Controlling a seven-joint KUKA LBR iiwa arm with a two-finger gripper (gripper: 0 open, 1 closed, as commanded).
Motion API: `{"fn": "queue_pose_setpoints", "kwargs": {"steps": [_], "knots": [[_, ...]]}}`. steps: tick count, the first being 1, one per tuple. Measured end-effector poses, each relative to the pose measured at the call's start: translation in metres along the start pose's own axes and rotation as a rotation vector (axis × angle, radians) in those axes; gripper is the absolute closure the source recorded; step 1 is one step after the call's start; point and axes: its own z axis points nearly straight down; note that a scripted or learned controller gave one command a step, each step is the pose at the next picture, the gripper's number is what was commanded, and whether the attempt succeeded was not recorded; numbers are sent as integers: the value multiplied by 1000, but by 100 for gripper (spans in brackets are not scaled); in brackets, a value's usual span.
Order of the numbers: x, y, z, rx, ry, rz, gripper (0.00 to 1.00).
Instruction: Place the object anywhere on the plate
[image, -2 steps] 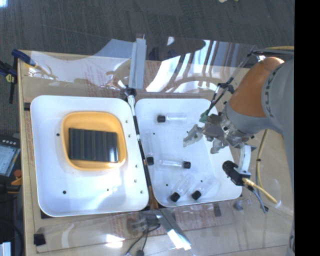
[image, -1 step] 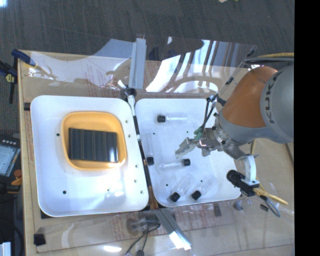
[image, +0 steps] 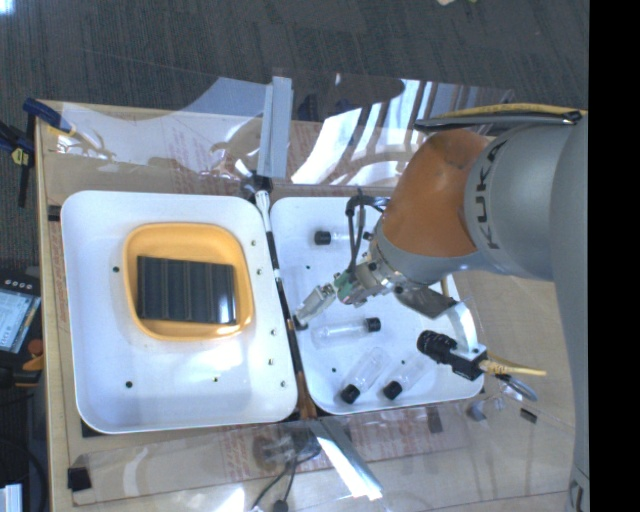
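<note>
The gripper (image: 322, 298) hung low in the right bin (image: 300, 225), close to the wall between the bins; whether it was open or shut could not be told; a clear tube with a black cap (image: 345, 328) lay just beside it, flat, its long way running left to right, cap to the right; this looked like the picking-up step; next the arm had to grab a tube, lift it, and carry it left to the yellow plate (image: 185, 245) in the left bin (image: 90, 320).
</note>
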Motion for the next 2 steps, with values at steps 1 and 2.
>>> {"fn": "queue_pose_setpoints", "kwargs": {"steps": [1, 2], "knots": [[47, 11, 1, 2, 1, -304, 0], [131, 45, 1, -1, -2, -335, 0]]}}
